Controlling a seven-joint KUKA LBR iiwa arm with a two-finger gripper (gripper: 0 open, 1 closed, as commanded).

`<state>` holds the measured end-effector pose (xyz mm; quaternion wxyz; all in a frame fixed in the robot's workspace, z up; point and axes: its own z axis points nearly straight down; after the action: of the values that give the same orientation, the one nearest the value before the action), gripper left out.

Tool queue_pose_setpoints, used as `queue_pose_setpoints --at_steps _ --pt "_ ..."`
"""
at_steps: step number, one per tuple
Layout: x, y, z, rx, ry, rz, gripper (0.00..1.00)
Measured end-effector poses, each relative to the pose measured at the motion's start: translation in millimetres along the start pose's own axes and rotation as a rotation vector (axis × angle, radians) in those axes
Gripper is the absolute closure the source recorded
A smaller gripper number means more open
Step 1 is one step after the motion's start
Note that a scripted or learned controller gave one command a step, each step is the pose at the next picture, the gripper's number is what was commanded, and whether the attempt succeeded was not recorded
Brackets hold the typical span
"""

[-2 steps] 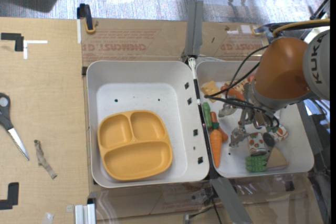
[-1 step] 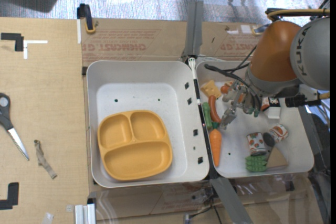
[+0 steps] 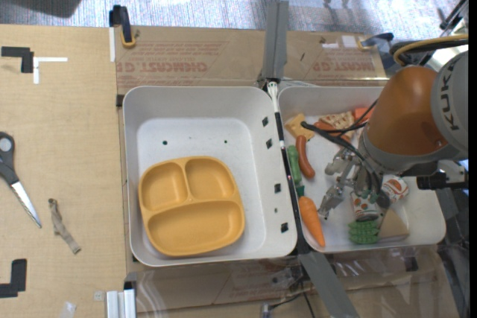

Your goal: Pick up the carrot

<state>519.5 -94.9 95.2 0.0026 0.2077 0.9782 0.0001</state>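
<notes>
The carrot [image 3: 311, 220] is orange and tapered. It lies along the left wall of the right bin [image 3: 425, 234], near the front corner, with its tip toward the front. My gripper [image 3: 333, 199] hangs low over the right bin, just right of the carrot's thick end and apart from it. Nothing shows held in it. The grey arm with its orange band [image 3: 406, 115] covers the bin's right middle.
Around the gripper lie a red sausage [image 3: 305, 158], a green pod [image 3: 294, 161], a pizza slice [image 3: 337, 121], a small can [image 3: 365, 205], a green ridged piece [image 3: 363, 233] and a tan wedge [image 3: 395, 224]. The left bin [image 3: 149, 112] holds a yellow divided plate [image 3: 192, 205].
</notes>
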Motion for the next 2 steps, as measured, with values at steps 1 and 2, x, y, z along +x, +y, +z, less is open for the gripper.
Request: queue_pose_setpoints --at_steps 1,2 --pt "6.5 -4.4 1.7 -0.001 -0.001 -0.497 0.00" --pt "-10.1 -6.9 2.2 -0.002 -0.001 -0.929 0.00"
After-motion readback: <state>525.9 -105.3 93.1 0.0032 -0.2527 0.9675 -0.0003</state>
